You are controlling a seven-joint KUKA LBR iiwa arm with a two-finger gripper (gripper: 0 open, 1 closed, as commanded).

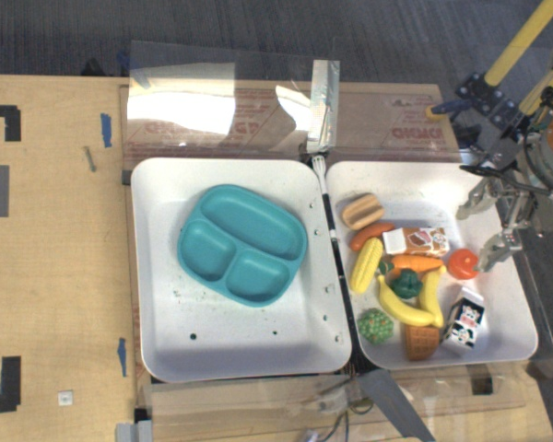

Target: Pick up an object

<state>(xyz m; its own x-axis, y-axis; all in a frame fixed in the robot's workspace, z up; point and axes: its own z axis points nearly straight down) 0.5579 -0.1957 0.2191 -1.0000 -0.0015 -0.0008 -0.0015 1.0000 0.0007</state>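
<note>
Toys [407, 274] fill right bin [525, 339]; teal tray [243, 243] left.

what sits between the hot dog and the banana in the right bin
In the camera view, a corn cob lies between the hot dog and the banana.

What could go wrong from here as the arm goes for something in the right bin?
1. The toy food is heaped together: the banana, corn and carrot touch, so a grab may catch two items or knock neighbours aside.
2. The hand hangs near the right bin's far right wall, close to the tomato; a descent there could nudge that round piece away.
3. The small milk carton lies near the bin's wall, leaving little room.
</note>
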